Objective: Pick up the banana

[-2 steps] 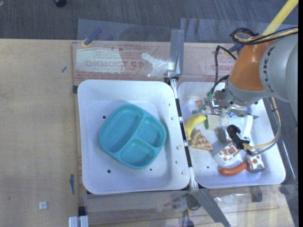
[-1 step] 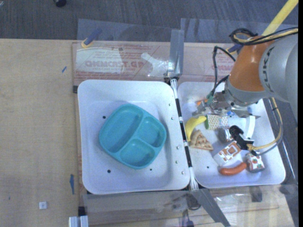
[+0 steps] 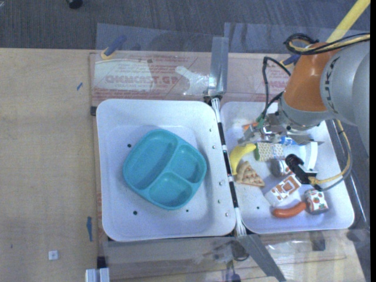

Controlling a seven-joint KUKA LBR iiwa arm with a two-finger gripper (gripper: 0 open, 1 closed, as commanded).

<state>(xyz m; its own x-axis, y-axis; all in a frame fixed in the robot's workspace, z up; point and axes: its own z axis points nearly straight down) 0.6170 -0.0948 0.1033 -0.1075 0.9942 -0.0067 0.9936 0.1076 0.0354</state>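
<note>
Plainly a light, stiff, smooth toy, the banana (image 3: 241, 155) lies by the left edge of the right bin (image 3: 256, 211), touching a pizza slice (image 3: 249, 175). A pinch across its thick middle looks safest. Its curved long axis slants from upper right to lower left. The gripper (image 3: 265, 133) hovers near its upper end; whether spread or closed, I cannot tell.

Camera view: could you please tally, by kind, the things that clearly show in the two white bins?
Teal divided plate: 1
Banana: 1
Pizza slice: 1
Sausage: 1
Speckled block: 1
Printed cartons: 2
Total: 7, leaving out the small bits half hidden near the tool.
</note>
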